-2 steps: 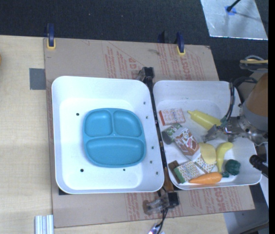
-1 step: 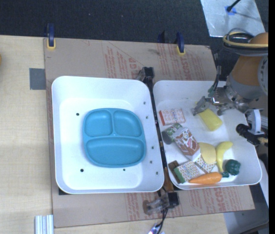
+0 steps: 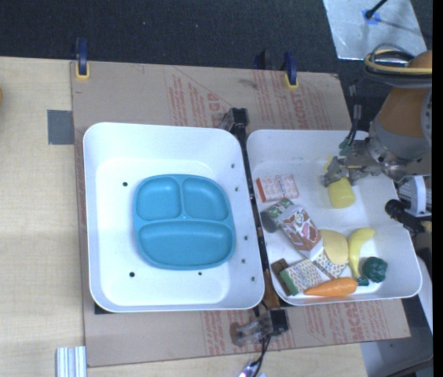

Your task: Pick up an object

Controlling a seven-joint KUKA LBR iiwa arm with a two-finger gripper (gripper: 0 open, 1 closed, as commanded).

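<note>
The gripper [image 3: 339, 171] is hanging low over the right bin [image 3: 284, 144], and I cannot tell how it is set. A yellow block [image 3: 342, 194] is lying just below it, perhaps touching. Toward the near edge, a banana [image 3: 360, 243], a carrot [image 3: 331, 288] and small packets [image 3: 292, 225] are crowding together. A blue divided plate [image 3: 184, 220] is sitting in the left bin [image 3: 111, 144].

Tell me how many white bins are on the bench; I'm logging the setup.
2. The left bin holds a blue divided plate; the right bin, beside it, holds the small objects, with the gripper over it.
</note>
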